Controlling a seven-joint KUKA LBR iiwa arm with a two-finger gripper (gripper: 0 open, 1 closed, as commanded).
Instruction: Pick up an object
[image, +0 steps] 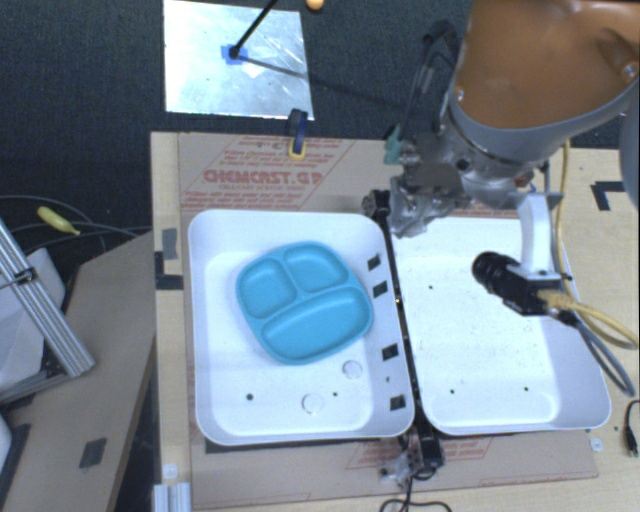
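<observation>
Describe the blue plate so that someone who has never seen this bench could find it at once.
Start at the two shallow white bins side by side and take the left bin. In its middle lies the blue divided plate, flat, with rounded corners and three compartments. It is the one coloured thing in that bin; near it are small pale round discs toward the bin's front.

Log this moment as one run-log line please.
arm: over right bin | hand: near its back left corner | blue divided plate: lying in left bin, untouched | pick: not yet done
</observation>
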